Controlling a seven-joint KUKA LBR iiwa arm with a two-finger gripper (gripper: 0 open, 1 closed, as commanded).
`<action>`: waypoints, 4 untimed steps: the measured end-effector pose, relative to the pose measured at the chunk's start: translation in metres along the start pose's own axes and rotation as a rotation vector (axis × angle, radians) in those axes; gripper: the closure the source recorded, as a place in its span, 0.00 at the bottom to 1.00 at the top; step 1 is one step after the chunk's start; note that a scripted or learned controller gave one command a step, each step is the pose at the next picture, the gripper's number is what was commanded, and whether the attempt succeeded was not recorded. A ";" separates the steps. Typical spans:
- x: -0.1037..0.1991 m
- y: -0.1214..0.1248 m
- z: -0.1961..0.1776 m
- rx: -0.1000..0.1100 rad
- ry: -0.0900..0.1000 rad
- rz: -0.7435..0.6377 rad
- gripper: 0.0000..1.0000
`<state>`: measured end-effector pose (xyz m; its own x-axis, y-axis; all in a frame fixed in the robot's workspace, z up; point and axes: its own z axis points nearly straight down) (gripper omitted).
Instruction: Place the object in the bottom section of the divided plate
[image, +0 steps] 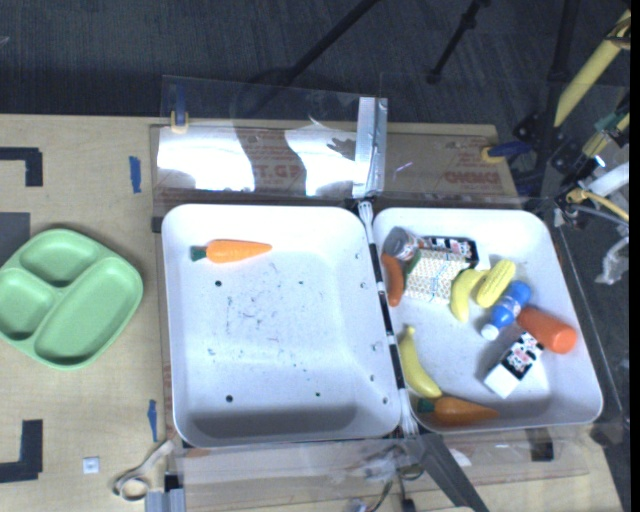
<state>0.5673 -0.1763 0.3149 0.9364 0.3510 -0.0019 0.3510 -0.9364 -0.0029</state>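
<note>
A green divided plate (68, 297) rests on the wooden bench left of the bins, with two small sections at its upper left and one large section at its lower right. An orange toy carrot (232, 251) with a green stem lies in the left bin (270, 400), near its far left corner.
The right bin (575, 385) holds several toys: two bananas (418, 368), a corn cob (494, 282), a blue bottle (505, 310), an orange bottle (548, 329), a white carton (514, 364), a patterned box (430, 275), a can (398, 243) and another carrot (462, 408). A clear panel (265, 145) stands behind the bins.
</note>
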 end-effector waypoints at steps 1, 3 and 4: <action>0.011 0.054 -0.033 -0.003 0.002 0.156 0.00; -0.027 -0.005 0.107 -0.001 0.001 0.084 1.00; -0.012 -0.101 0.128 0.000 0.000 0.140 1.00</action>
<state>0.5200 -0.0861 0.1868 0.9762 0.2170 -0.0027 0.2169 -0.9762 -0.0030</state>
